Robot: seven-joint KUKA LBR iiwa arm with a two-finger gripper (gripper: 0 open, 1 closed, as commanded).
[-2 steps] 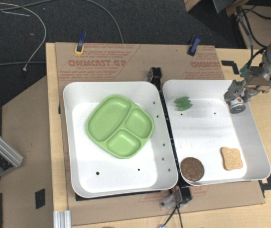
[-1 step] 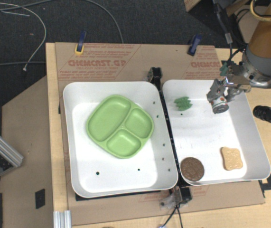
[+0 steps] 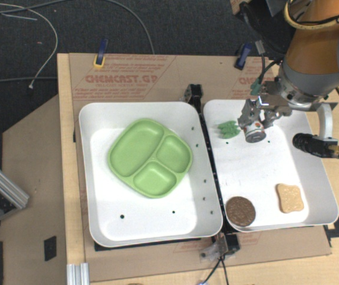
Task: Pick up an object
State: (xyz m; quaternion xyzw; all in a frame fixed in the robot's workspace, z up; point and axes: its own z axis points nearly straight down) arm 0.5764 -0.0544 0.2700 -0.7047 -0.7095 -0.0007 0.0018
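My gripper (image 3: pixel 253 129) hangs low over the far part of the right bin (image 3: pixel 311 177), its tip pointing down at the bin floor. A small green leafy piece (image 3: pixel 229 129) lies just to its left, close to the tip but apart from it. Nearer the front of the same bin rest a round dark brown disc (image 3: pixel 240 211) and a tan, toast-like piece (image 3: pixel 290 198). A light green divided plate (image 3: pixel 150 157) lies tilted in the left bin (image 3: pixel 98 206).
The grey and orange arm (image 3: pixel 317 40) comes in from the upper right above the right bin's far corner. A black divider strip (image 3: pixel 208 159) runs between the bins. Blue clamps (image 3: pixel 101 51) hold the cardboard at the back edge.
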